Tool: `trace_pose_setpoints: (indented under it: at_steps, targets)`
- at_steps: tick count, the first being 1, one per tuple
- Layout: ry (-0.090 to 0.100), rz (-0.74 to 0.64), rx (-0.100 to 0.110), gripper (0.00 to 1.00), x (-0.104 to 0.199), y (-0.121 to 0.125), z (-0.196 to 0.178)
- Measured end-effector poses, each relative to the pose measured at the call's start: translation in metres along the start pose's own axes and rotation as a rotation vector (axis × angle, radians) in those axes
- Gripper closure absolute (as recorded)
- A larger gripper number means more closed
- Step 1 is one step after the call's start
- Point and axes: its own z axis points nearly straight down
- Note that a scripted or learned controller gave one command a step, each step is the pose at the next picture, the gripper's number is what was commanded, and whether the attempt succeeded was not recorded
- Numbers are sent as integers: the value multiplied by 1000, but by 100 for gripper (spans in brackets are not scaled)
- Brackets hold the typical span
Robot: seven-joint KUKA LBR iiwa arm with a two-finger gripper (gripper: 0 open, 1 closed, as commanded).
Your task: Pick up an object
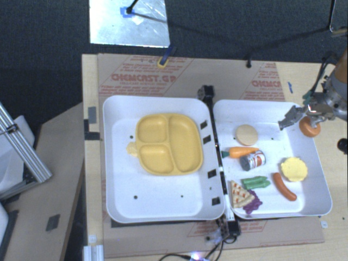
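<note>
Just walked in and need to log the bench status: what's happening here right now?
A robot arm reaches in from the right, its gripper hanging over the upper right corner of the right bin, close to an orange round piece. Nothing shows between its jaws. The toy foods lie in that bin: a tan bun, a carrot, a small can, a green piece, a pizza slice, a sausage and a yellow piece. The left bin holds a yellow divided plate.

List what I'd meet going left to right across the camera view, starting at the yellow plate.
Yellow divided plate → pizza slice → round cracker → small can → sausage → yellow scalloped piece → orange piece.
</note>
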Motion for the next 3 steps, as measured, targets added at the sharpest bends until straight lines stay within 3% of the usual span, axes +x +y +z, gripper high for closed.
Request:
trace_pose_setpoints:
  at_steps: [1, 3]
  targets:
    - [-2, -3, -10, 0, 0, 2, -6]
    - [-1, -1, -5, 0, 6, -8, 100]
